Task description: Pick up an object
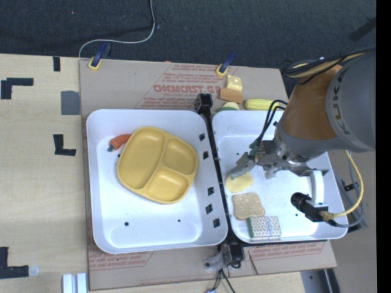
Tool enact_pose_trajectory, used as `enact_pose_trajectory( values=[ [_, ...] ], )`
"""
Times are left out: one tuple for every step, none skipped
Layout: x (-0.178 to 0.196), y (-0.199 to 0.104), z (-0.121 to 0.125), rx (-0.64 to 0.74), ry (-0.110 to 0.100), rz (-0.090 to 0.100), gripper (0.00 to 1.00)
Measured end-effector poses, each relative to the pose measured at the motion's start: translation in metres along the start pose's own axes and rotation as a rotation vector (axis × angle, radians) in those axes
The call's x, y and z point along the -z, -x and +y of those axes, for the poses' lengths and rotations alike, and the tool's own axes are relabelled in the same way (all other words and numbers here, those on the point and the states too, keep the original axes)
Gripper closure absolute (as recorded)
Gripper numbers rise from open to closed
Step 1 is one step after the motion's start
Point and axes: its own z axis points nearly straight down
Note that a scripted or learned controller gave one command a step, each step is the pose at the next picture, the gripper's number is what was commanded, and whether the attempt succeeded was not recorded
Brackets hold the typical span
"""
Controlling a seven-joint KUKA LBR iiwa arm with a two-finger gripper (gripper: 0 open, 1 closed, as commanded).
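My gripper [255,165] hangs low inside the right bin [278,127], with the grey and orange arm reaching in from the right. Its fingers are spread, one grey finger [243,162] pointing down-left toward a pale yellow piece [240,182] just below it. Nothing sits between the fingers. Below that lies a tan bread slice [247,205], and a speckled green-white packet [264,227] rests near the bin's front wall.
The left bin [104,212] holds a yellow divided plate [157,164] with an orange carrot-like item [120,140] at its upper left. A yellow block [231,90], a green-white item [230,106] and a corn cob [258,104] sit behind the right bin.
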Motion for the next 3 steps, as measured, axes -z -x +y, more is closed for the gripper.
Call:
enact_pose_trajectory(
  values=[
    [0.001, 0.01, 0.09, 0.007, 0.011, -0.001, 0.0],
    [-0.104, 0.04, 0.077, 0.002, 0.005, -0.001, 0.0],
    [0.009, 0.013, 0.131, 0.009, 0.018, -0.001, 0.0]
  ],
)
